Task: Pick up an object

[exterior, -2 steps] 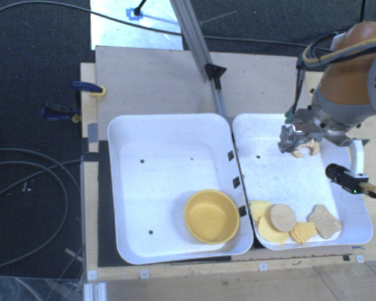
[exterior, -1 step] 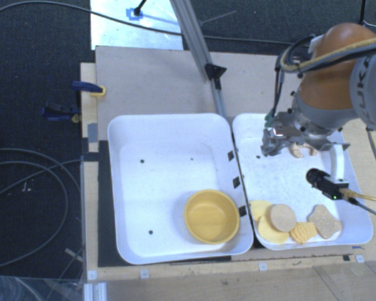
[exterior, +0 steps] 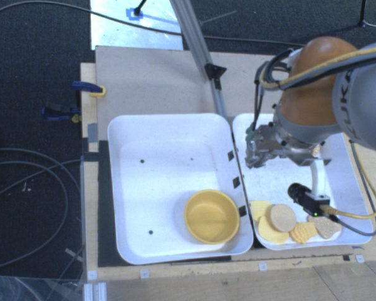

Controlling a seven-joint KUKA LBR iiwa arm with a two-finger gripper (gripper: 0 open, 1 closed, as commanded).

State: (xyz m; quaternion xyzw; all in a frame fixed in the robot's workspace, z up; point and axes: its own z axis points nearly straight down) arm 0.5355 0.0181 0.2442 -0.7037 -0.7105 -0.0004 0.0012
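In the right bin, several small food-like pieces lie along the front wall: a flat yellow disc, a round tan biscuit, a ridged yellow waffle piece and a pale beige piece. A yellow bowl sits upright in the front right corner of the left bin. My gripper hangs over the rear left part of the right bin, close to the wall between the bins and well behind the food pieces. Nothing is visibly held in it.
A black module with a green light and a cable hangs from the wrist just above the biscuit. A slanted metal pole ends behind the bins. Blue clamps grip the bench's left edge. Cables lie on the floor at left.
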